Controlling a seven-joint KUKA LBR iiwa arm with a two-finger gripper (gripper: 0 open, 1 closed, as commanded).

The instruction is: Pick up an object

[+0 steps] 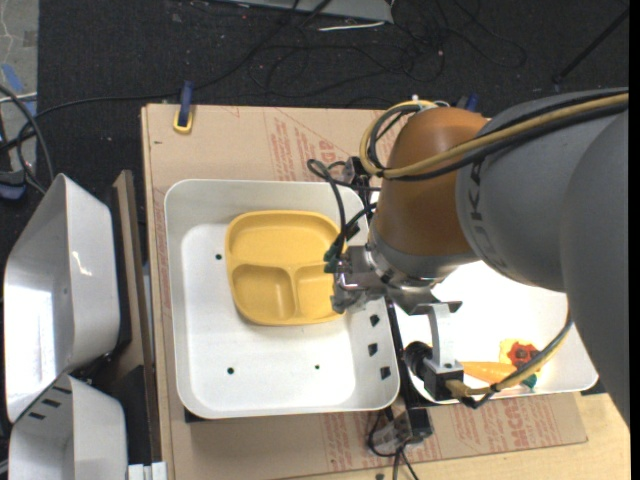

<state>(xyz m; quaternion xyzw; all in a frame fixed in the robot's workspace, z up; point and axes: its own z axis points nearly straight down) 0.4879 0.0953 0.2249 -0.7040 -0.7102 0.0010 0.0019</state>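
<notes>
One yellow divided plastic tray [283, 267] lies in the left white bin [200, 368], with the jaws of the gripper [343, 286] at its right rim; whether they are parted or clenched I cannot tell. A bite on that thin, sloped rim looks liable to slip, letting the tray tilt and drop.

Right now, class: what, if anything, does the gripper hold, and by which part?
It cannot be told. The gripper sits at the right rim of the yellow divided tray in the left bin, but the arm hides any grip.

Faint red print crosses the brown cardboard sheet [300, 133] under the bins, but none can be read.
</notes>
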